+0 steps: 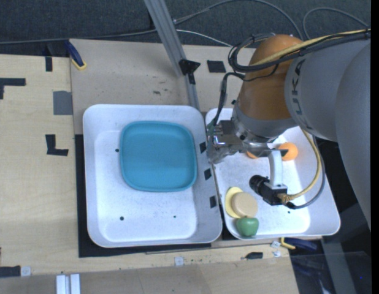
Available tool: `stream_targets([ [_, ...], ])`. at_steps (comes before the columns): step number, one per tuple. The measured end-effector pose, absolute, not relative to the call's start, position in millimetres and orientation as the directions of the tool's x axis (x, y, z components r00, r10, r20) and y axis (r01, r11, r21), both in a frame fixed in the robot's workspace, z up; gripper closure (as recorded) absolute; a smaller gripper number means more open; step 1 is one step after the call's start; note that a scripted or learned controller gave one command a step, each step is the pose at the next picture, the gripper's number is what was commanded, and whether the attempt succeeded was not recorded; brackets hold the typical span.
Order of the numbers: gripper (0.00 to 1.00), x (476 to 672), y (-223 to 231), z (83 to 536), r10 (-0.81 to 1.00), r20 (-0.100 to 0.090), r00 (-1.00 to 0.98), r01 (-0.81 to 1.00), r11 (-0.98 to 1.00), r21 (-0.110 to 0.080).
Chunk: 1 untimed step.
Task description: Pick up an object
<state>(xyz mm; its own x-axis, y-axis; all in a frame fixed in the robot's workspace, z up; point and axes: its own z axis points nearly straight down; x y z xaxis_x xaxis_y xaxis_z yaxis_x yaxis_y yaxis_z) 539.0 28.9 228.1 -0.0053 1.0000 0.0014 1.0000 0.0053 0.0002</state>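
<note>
The desk point(30, 164) bears two bins; the arm point(272, 97) hides its claw over the right bin point(318, 222), so its state cannot be told.

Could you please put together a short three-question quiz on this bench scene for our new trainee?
1. True or false: the blue plate lies in the left bin.
2. Which item sits nearest the front edge of the right bin? A) green object B) orange object C) beige round object
3. Fill in: the arm hangs over the ____ bin.

Key:
1. True; the plate lies flat in the left bin.
2. A; the green object lies at the front edge, touching the beige one.
3. Right.
</note>
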Motion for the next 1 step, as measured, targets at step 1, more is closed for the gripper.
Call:
stream_targets([
  [1,1.0,511.0,76.5,232.7,1.0,0.001,-0.005,1.0,0.005,-0.001],
])
